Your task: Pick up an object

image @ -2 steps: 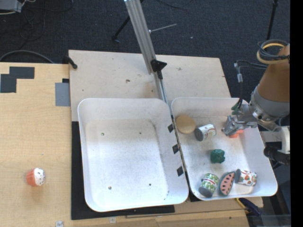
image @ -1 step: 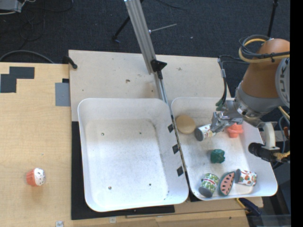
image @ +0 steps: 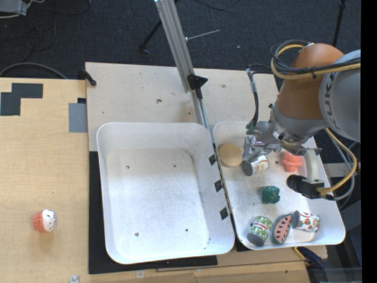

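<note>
My gripper hangs low over the upper part of the right bin, under the orange-banded wrist. Directly below its tip lies a small white and grey cylinder; whether the gripper touches it cannot be made out. A tan round lump sits just left of the gripper. A salmon-pink piece lies to its right, partly behind the arm. A dark green lump rests lower in the bin.
Along the right bin's front edge lie a patterned ball, a watermelon slice toy and a red-and-white toy. The left bin adjoins it. A small orange and white toy sits on the wooden bench at far left. A slanted metal rail stands behind the bins.
</note>
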Robot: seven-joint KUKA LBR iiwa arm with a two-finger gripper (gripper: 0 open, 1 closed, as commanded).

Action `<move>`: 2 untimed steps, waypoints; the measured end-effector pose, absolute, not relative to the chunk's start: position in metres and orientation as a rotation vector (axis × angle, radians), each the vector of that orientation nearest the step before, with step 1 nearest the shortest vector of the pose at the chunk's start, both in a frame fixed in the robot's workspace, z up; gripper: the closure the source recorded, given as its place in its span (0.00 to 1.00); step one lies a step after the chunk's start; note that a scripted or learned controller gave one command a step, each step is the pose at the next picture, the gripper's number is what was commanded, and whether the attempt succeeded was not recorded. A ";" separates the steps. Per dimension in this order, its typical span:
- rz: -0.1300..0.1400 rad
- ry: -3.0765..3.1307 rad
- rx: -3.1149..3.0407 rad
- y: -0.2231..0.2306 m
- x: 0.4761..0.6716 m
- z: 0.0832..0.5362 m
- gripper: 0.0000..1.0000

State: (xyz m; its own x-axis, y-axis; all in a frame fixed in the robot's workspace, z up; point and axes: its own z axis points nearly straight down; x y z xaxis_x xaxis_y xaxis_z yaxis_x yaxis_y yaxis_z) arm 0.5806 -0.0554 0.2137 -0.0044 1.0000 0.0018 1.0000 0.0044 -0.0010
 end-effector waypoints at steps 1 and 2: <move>0.003 -2.222 -2.213 -0.002 0.567 0.211 1.00; 0.000 -2.224 -2.214 0.052 0.557 0.224 1.00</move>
